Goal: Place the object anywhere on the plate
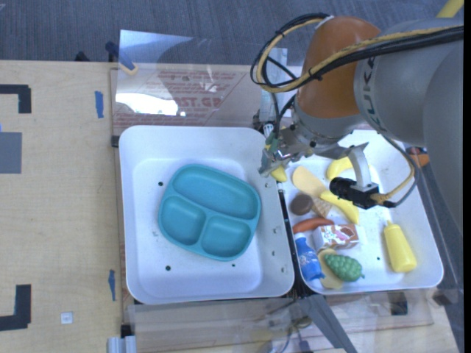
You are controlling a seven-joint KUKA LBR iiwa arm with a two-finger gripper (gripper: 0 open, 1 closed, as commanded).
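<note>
Two bins: plate point(210, 212) in the left one, toys in the right. Your gripper point(274, 160) sits over the divider's far end; grip can't be told. Confirm a catch, then swing left.

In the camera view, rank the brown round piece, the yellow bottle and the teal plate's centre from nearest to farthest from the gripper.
From the gripper:
1. Brown round piece, just below it in the right bin.
2. Teal plate, in the left bin.
3. Yellow bottle, at the right bin's far right.
</note>
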